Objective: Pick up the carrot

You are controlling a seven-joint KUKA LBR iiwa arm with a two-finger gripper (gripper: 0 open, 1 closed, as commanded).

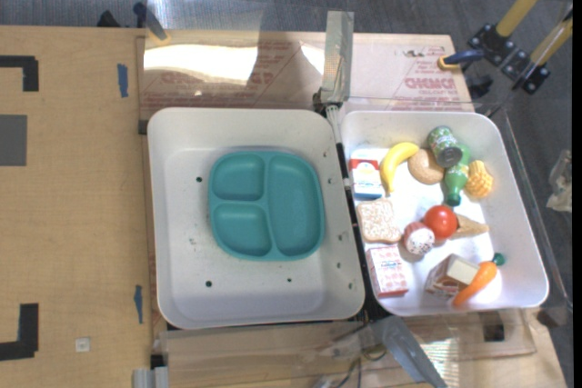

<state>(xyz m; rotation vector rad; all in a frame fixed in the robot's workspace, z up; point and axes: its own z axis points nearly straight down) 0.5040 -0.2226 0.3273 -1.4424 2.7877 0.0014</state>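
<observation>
Since the carrot (477, 281) lies against the little carton (447, 275) in the right bin's (520, 195) front corner (jaw state: can't tell), a grab could pinch the carton or bump the wall.

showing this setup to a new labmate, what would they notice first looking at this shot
Probably the teal divided plate lying alone in the left bin. Next comes the bright jumble of toy food crowded into the right bin: a yellow banana near the top, a red tomato in the middle, and the orange carrot at the bottom corner, lying against a slice of cake.
</observation>
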